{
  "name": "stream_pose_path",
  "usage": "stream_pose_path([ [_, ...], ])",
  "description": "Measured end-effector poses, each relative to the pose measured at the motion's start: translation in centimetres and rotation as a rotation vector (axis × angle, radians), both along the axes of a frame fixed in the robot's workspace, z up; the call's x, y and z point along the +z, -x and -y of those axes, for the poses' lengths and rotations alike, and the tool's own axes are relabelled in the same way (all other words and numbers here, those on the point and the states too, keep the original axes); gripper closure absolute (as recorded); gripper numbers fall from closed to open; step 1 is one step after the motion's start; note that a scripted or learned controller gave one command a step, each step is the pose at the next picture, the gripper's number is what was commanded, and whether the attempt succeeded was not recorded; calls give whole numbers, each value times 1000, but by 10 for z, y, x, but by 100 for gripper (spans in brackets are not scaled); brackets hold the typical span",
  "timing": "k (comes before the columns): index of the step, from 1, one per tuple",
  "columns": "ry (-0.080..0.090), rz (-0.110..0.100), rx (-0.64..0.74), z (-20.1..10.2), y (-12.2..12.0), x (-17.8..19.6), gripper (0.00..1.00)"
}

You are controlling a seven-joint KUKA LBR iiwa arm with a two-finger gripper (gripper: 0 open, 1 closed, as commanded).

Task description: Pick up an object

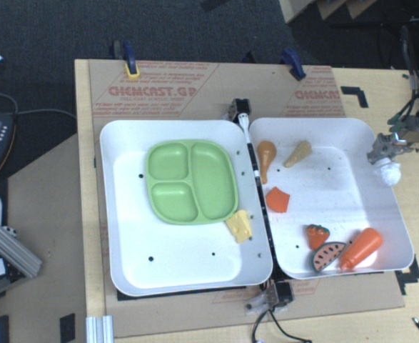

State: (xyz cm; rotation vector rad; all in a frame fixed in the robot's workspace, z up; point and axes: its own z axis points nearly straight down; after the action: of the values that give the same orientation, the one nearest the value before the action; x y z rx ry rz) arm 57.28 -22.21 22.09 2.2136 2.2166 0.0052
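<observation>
1. Grey metal gripper point(396, 145) at the right rim of the right bin point(337, 138), above a small white rounded thing point(390, 172); jaw state impossible to tell.
2. Nearest toys well to its left, in the same bin: tan wedge point(298, 153) beside a brown pear shape point(266, 153), both near the far edge.
3. Orange-red block point(278, 200) lower down, close to the wall shared by the bins.
4. Along the near edge: red strawberry point(317, 234), watermelon slice point(327, 256) and orange carrot point(361, 247), clustered together.
5. In the left bin point(123, 213): green divided plate point(193, 181), with a yellow piece point(240, 226) touching its near right corner.
6. Under both bins, a brown board point(195, 84) printed with red lettering, held by two blue clamps point(130, 54) at the far edge.
</observation>
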Motion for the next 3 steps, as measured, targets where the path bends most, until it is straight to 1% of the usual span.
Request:
stream_pose_path([
  [1,-2,-5,0,0,-1,5,100],
  [2,-7,-10,4,-57,14,13,100],
  [3,-6,-11,3,-107,32,18,100],
])
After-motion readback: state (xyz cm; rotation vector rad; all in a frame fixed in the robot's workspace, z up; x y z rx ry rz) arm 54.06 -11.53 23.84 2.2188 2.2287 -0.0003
